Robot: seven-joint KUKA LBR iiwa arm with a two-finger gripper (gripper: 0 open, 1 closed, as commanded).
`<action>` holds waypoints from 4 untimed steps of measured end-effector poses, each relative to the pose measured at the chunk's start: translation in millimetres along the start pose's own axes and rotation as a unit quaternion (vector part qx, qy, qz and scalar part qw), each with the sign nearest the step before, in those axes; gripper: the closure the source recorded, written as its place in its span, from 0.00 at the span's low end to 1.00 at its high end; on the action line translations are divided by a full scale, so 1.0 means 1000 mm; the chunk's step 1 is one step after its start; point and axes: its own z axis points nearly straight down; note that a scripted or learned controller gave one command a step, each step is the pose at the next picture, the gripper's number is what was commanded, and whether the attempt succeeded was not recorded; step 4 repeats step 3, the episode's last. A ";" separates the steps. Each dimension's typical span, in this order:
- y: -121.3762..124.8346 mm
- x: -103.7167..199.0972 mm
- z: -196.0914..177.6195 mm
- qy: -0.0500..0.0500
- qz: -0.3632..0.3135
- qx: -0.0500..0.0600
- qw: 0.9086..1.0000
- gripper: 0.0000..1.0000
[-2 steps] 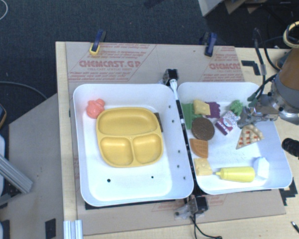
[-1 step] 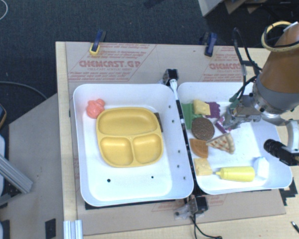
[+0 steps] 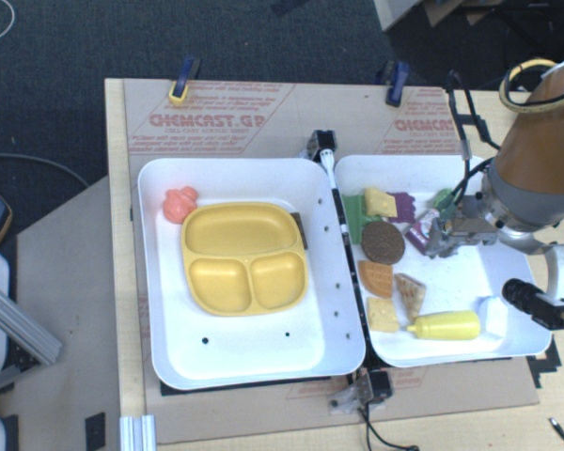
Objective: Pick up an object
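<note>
Where the arm [image 3: 536,148] reaches in from the right, its gripper [image 3: 435,235] hangs low over the right bin [image 3: 508,346], at the purple piece [image 3: 416,238] near the bin's middle — whether it is open, closed or gripping anything I cannot tell, since the wrist hides it. Beside it to the left lie a brown cookie [image 3: 383,242], a green strip [image 3: 355,216] along the bin's left wall, and a pale yellow block [image 3: 380,202] toward the back. Nearer the front sit an orange piece [image 3: 376,277], a toast wedge [image 3: 410,294], a cheese cube [image 3: 383,315] and a yellow bottle [image 3: 446,325] on its side. The left bin [image 3: 160,299] holds a yellow tray [image 3: 243,256] with three compartments — a pink toy [image 3: 179,203] lies just beside its back left corner.
</note>
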 end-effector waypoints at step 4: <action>0.001 0.004 0.001 0.000 0.000 0.000 1.000 1.00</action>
